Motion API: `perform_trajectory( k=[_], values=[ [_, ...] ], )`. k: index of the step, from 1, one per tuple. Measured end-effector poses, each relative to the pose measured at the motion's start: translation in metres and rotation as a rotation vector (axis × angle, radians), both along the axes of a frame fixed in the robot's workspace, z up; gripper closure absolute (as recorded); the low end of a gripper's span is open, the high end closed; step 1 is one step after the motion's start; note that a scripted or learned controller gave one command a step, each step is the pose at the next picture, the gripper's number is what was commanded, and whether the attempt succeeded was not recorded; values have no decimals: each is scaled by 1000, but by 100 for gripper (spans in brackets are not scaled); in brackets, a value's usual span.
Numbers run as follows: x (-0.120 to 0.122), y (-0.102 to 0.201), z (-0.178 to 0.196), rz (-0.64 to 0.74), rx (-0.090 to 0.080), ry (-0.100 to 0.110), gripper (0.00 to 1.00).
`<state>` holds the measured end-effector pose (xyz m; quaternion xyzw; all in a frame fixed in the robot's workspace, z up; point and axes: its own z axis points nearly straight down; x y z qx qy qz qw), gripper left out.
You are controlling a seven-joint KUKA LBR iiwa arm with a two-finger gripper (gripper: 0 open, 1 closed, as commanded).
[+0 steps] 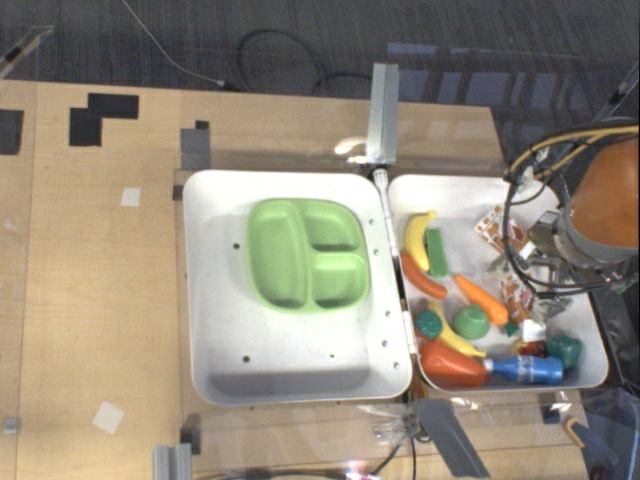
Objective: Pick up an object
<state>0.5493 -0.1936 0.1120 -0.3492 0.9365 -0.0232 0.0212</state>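
Your gripper (528, 298) hangs over the right bin (598, 366) near its 3 o'clock wall, a tangle of metal and black cable under the orange band (606, 200); you cannot tell from here whether it is spread or pressed together.

The toys below it are smooth, glossy plastic. A curved yellow banana (416, 240) lies at 11 o'clock with a flat green bar (436, 250) touching its right side. A red chilli (422, 278) slants beneath them, and a tapered orange carrot (480, 300) lies near the centre. A round green lump (471, 322) sits just below the carrot, a small teal piece (429, 322) to its left. Along the 6 o'clock wall you have a fat red pepper (452, 364), a second banana (462, 343) resting on it, and a blue bottle (524, 370) lying flat.

The left bin (210, 298) holds a matte green divided tray (306, 254), three compartments, upside toward 12 o'clock. White floor lies bare around that tray, widest at 6 o'clock.
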Motion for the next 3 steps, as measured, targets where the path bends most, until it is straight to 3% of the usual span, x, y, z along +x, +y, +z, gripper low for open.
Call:
perform_trajectory(
  k=[1,2,3],
  values=[
    [-17,57,-19,-11,26,29,0],
    [-38,69,-21,-25,27,32,0],
    [25,106,-19,423,17,51,0]
  ],
)
